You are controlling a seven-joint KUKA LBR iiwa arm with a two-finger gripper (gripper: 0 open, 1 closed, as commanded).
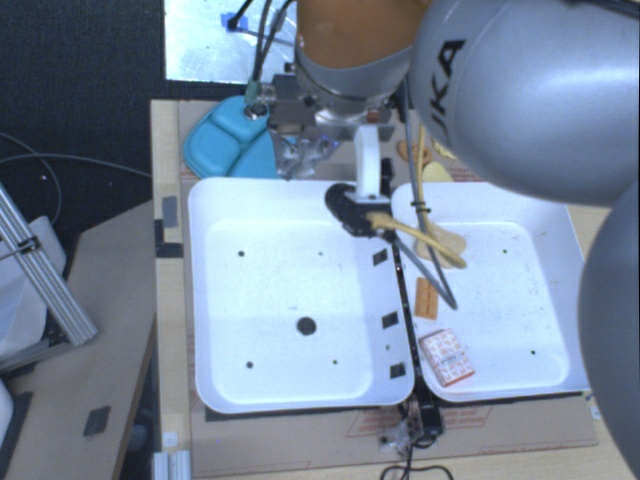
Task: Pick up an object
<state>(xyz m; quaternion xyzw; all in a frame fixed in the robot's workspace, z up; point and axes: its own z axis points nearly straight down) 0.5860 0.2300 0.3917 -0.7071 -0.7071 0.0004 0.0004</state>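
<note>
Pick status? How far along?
Done: nothing visibly picked. The tan wooden utensil, small orange block and red-and-white patterned packet all lie in the right white bin. In hand: the gripper hangs over the far rim of the left white bin, beside a blue plastic piece. Left: reach an object, grasp it, lift.

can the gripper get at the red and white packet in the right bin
Probably yes. The red and white packet lies alone near the right bin's front, nothing over it; the gripper hangs by the left bin's far edge.
</note>
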